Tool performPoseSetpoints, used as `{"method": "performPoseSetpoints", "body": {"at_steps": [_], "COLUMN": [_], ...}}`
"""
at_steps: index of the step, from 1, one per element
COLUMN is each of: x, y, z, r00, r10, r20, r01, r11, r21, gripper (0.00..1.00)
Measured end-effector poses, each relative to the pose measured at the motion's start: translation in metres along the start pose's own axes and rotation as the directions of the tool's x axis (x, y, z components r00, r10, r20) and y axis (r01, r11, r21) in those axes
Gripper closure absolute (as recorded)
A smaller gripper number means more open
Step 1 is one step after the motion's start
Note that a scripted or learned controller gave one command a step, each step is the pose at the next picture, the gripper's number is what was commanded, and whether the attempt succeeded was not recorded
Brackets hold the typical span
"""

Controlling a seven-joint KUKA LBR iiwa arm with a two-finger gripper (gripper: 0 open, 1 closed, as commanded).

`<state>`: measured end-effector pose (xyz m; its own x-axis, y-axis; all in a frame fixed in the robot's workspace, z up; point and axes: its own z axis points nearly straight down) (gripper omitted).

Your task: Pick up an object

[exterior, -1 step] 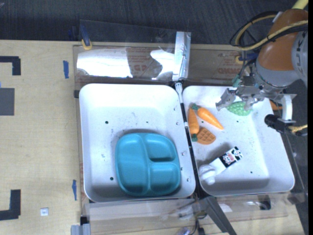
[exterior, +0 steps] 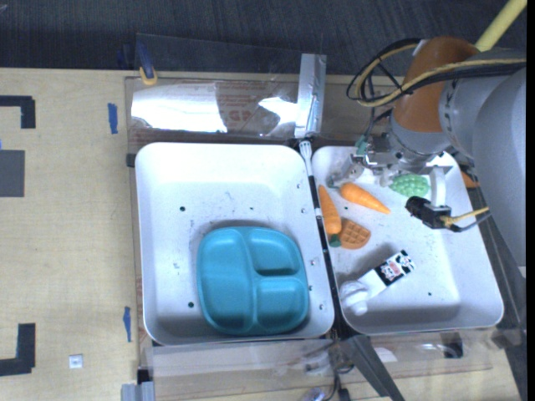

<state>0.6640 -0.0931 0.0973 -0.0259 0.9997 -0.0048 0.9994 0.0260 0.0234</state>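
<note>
The gripper (exterior: 393, 167) sits low over the back of the right bin (exterior: 435, 303), under the arm's (exterior: 485, 107) grey wrist and orange band; the wrist housing covers it, so whether it is spread or pressed together cannot be told, and nothing is seen held in it.

The nearest candidates lie just beside it. A toy carrot (exterior: 364, 196) rests a little toward the camera and to the view's left, its long axis running at a slant from the bin's back-left toward the front-right, pointed end toward the bin's middle. A pale green textured piece (exterior: 410, 184) lies almost directly below the wrist, partly hidden by it. A second carrot (exterior: 331, 214) lies along the wall next to the divider, its axis nearly parallel to that wall, with a waffle-like orange piece (exterior: 354, 235) touching it. Farther forward, well apart from the gripper, lie a small black-and-white milk carton (exterior: 394, 268) and a white cup-like item (exterior: 354, 295).

The left bin (exterior: 167, 182) holds a blue divided tray (exterior: 252, 279), far from the gripper.

The arm reaches in from the view's right, wrist pointing down. Judging from this, the green piece or the slanted carrot is the likely target, and a short descent would meet it.
</note>
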Motion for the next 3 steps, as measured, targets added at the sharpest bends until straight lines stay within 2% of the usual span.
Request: {"method": "performPoseSetpoints", "body": {"at_steps": [1, 2, 3], "x": [0.002, 0.002, 0.002], "y": [0.003, 0.002, -0.081], "z": [-0.013, -0.011, 0.006], "r00": [1.0, 1.0, 1.0], "r10": [-0.002, -0.002, -0.002], "r20": [-0.003, -0.003, -0.003], "r01": [0.002, 0.002, 0.002], "r11": [1.0, 1.0, 1.0], "r21": [-0.009, -0.006, 0.024], "gripper": [1.0, 0.0, 0.0]}}
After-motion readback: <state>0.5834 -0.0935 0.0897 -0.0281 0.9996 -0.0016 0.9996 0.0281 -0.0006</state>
